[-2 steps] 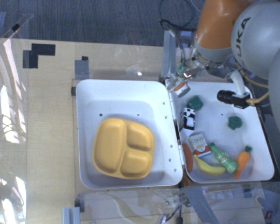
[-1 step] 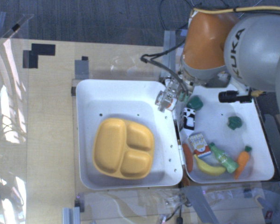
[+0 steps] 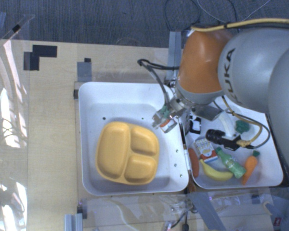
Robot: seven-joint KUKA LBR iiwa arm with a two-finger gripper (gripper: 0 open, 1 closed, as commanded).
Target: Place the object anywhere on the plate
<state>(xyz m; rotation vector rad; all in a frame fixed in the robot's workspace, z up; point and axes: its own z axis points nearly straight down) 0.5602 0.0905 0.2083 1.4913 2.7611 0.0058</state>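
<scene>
A yellow plate (image 3: 127,153) with three compartments lies in the left white bin (image 3: 115,91), towards its front. My gripper (image 3: 165,117) hangs over the right side of that bin, just beyond the plate's far right corner. Between its fingers sits a small green, white and orange object (image 3: 167,124), held above the bin floor. The grey arm with its orange band comes in from the upper right and hides the far part of the right bin.
The right bin (image 3: 274,177) holds a banana (image 3: 216,173), a green bottle (image 3: 229,162), a carrot (image 3: 249,167), a red sausage (image 3: 194,162), a small carton (image 3: 205,147) and a teal item (image 3: 242,126). The wall between the bins runs just right of my gripper.
</scene>
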